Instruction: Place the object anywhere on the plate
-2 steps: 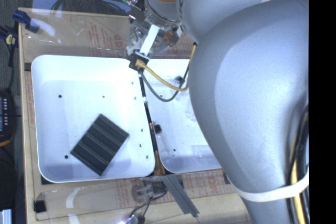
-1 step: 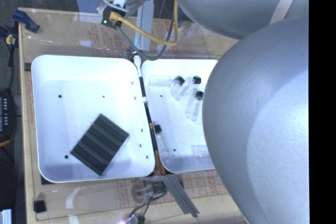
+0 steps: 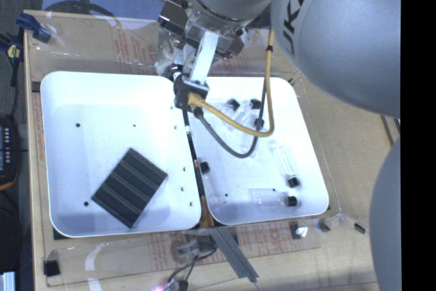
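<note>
The grey arm (image 3: pixel 340 17) shows the letters "KA" in black. The jaws hang under the wrist at the far end of the seam between the 2 bins; whether they are spread or pressed together cannot be told. A dark ribbed plate (image 3: pixel 129 187) lies flat in the near half of the left bin (image 3: pixel 48 146). 2 clear tubes (image 3: pixel 286 163) with black caps lie in the near right corner of the right bin (image 3: pixel 310 146), well apart from the plate. Red print on the worktop (image 3: pixel 102 44) is too faint to read.
</note>
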### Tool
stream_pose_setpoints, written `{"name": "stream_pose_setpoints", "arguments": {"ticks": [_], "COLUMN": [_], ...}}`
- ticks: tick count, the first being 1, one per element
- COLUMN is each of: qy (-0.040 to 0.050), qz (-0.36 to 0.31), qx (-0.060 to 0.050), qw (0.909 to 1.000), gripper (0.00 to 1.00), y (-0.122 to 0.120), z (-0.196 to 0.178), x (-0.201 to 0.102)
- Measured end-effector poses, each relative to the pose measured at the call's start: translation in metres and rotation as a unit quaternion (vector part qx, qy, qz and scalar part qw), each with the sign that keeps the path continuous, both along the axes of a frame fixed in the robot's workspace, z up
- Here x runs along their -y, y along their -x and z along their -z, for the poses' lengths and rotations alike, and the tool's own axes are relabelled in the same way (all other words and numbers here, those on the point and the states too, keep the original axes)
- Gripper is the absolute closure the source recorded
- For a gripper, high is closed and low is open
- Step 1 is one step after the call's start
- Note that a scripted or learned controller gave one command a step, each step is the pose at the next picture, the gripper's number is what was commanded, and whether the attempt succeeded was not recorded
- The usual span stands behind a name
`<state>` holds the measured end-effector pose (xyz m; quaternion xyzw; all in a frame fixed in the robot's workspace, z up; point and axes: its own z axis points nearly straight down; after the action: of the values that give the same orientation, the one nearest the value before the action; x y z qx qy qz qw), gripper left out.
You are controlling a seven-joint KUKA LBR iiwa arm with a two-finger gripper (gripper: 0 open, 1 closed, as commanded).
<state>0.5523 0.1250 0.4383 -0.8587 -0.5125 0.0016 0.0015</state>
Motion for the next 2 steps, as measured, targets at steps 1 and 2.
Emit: {"name": "stream_pose_setpoints", "arguments": {"ticks": [1, 2], "qy": [-0.0004, 0.0008], "qz": [-0.097, -0.16], "qx": [-0.001, -0.001], "qw": [0.9953, 0.9871], "gripper": [1.0, 1.0], "y": [0.076, 0.077], "z": [0.043, 0.108], "x": [0.058, -0.027]}}
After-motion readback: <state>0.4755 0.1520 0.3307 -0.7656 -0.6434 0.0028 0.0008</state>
